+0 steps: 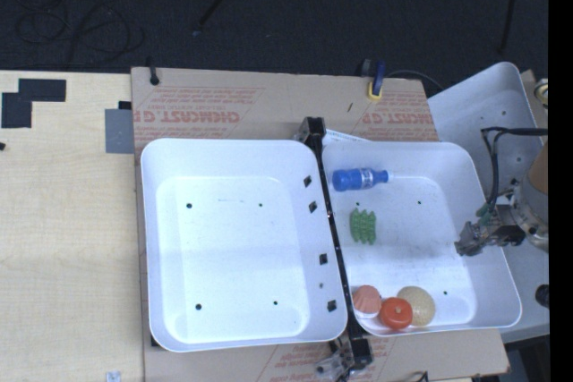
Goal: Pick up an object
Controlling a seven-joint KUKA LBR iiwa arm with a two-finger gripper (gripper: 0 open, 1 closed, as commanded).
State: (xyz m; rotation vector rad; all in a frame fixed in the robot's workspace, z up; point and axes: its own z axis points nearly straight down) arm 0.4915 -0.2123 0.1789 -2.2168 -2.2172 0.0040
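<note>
Lying well left of the jaws (pixel 472 243): blue bottle (pixel 360 179), right bin (pixel 466 158).

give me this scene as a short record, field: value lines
bins: two white bins side by side, left bin, right bin
right bin contents: blue bottle lying near far edge; green ridged object mid-left; three round objects at near edge: pink, red, tan
end effector: at right bin's right rim, holding nothing visible
</note>
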